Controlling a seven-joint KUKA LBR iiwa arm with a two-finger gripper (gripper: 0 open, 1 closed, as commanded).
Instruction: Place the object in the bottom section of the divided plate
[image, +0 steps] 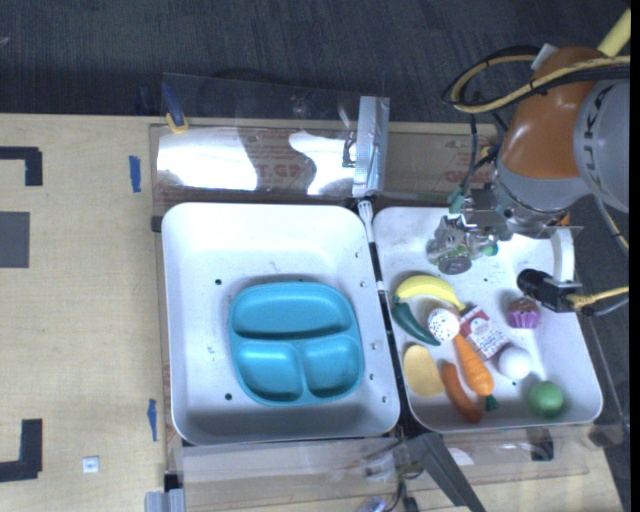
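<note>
So, looking down from the overhead camera: the divided plate is a teal thing sitting in the middle of the left bin, nothing on it yet. Which compartment counts as "bottom" is a judgement call; I'd say the pair of smaller sections on the near side rather than the one wide section on the far side.

The right bin has all the clutter: a banana, a green pepper touching it, a carrot, a sausage-looking piece, a yellow slice, a white egg, a lime-ish green ball, a purple cupcake and a small red-and-white packet.

The tool hangs over the far part of that bin, just beyond the banana. Honestly can't tell how it's set from this angle, and I see nothing held in it.

If the banana is the pick, I'd drop straight down on its middle, across the narrow width, and stay clear of the pepper tucked against it. Then lift high enough to clear both bin rims between the two bins before heading left to the plate.
</note>
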